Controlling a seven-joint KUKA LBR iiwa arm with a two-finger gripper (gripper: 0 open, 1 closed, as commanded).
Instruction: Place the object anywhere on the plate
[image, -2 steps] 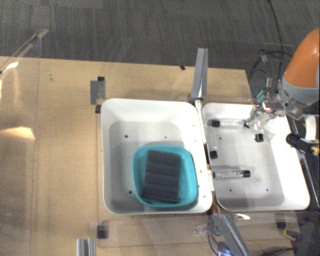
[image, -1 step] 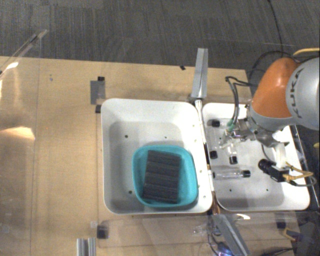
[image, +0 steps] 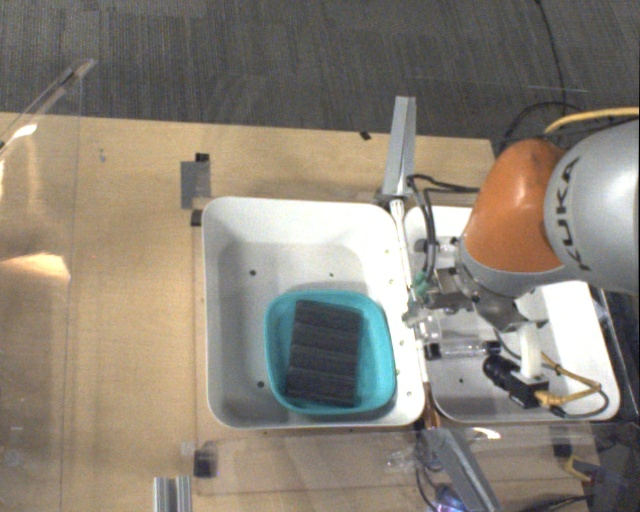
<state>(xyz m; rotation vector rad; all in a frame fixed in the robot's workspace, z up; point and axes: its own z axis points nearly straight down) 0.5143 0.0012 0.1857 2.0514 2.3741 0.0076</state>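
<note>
A square teal plate rests on the floor of the left white bin, toward its front. A dark grey ridged block lies flat on the plate, inside its rim. My gripper hangs over the left edge of the right bin, just right of the wall between the two bins. It is apart from the plate and the block. The arm's orange band and grey wrist cover much of the gripper from above.
A grey metal post stands at the back between the bins. Cables trail over the front of the right bin. A clear panel stands on the wooden bench at the left.
</note>
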